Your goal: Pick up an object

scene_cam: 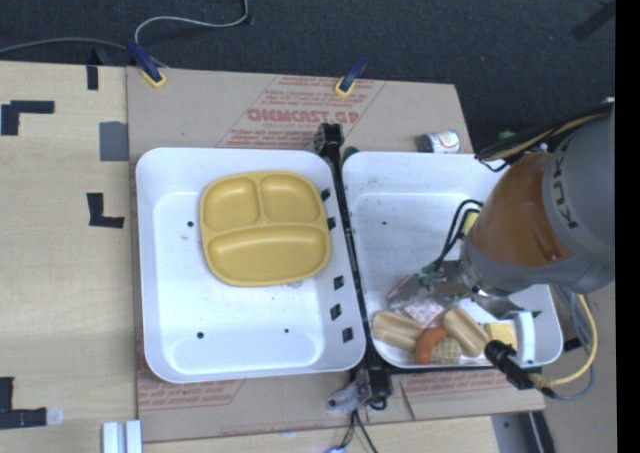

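arm (545, 216): reaching low over right bin (400, 176)
gripper (425, 286): just above food pile (440, 331) at near edge, can't tell finger state
left bin (165, 271): yellow plate (266, 226), far half

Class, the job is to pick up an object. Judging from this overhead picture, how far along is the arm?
Done: the arm has reached over the right bin, above the pile of toy food in its near corner. In hand: nothing visibly lifted; the gripper is hidden under the wrist. Left: grasp and raise one item. The yellow divided plate lies in the left bin.
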